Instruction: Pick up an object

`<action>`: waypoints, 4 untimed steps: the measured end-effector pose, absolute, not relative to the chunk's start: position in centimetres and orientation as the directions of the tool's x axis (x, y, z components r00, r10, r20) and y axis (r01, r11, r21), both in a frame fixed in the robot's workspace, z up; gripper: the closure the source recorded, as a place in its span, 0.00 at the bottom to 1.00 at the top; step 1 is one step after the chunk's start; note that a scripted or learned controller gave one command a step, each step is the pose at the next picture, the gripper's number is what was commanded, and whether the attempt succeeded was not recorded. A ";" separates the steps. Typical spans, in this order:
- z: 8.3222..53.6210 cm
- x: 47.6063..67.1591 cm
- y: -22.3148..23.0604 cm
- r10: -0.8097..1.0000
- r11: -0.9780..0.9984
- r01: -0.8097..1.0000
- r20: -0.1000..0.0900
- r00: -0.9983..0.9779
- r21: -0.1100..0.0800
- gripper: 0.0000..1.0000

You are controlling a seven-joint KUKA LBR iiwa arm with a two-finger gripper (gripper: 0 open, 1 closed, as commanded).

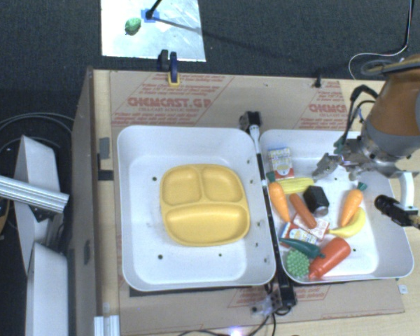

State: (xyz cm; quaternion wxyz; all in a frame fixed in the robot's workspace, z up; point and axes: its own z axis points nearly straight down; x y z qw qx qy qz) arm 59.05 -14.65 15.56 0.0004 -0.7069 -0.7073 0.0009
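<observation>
The right bin (392,254) holds a heap of toy food: a small carton (280,161), a yellow corn cob (295,185), a carrot (278,201), a black cylinder (316,199), a second carrot (351,205), a banana (355,227), a red pepper (330,255) and a green piece (296,262). My gripper (340,169) hangs over the back of this bin, just above the black cylinder and the second carrot. Its fingers are spread open with nothing between them.
The left bin (136,187) holds a yellow divided plate (203,205). A black clamp (252,122) sits at the back of the wall between the bins. The grey arm with its orange band (399,110) comes in from the right. Cardboard lies under both bins.
</observation>
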 end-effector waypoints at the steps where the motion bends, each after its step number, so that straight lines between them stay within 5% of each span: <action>1: 8.4 55.7 -12.1 1.000 0.001 1.000 0.000 -0.001 0.001 0.00; 2: 8.5 58.9 -14.8 1.000 0.001 1.000 -0.001 -0.001 0.003 0.00; 3: 19.4 67.0 -17.7 1.000 0.004 1.000 -0.002 -0.004 0.007 0.00; 4: 8.4 59.8 -14.6 1.000 0.002 1.000 0.000 -0.002 0.001 0.00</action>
